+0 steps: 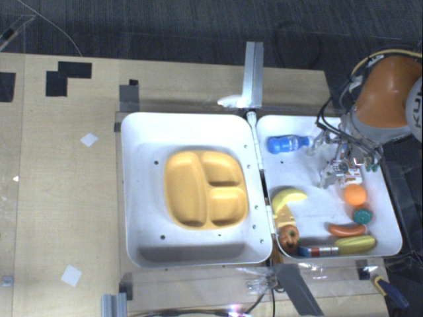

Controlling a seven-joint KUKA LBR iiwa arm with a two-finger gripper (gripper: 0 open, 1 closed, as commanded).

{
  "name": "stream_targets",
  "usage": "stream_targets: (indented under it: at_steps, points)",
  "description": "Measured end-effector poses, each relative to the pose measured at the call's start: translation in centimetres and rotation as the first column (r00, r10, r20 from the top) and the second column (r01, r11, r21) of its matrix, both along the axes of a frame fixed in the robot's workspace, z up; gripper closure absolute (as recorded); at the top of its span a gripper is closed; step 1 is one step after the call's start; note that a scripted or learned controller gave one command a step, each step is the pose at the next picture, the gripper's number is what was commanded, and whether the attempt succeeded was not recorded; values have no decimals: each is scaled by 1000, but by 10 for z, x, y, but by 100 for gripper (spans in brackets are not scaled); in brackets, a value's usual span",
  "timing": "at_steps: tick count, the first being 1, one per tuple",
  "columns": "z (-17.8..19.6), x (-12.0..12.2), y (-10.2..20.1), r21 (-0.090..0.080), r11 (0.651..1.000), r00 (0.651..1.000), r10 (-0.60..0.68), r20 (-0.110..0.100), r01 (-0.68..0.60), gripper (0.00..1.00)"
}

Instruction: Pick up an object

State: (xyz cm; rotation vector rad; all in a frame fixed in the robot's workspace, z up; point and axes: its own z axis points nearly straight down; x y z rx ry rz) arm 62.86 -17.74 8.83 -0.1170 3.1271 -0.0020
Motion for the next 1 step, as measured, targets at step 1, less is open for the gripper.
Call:
stream_targets:
  at_steps: [1]
  points:
    - [1,-22,57,3,998,998,-57,1,57,0]
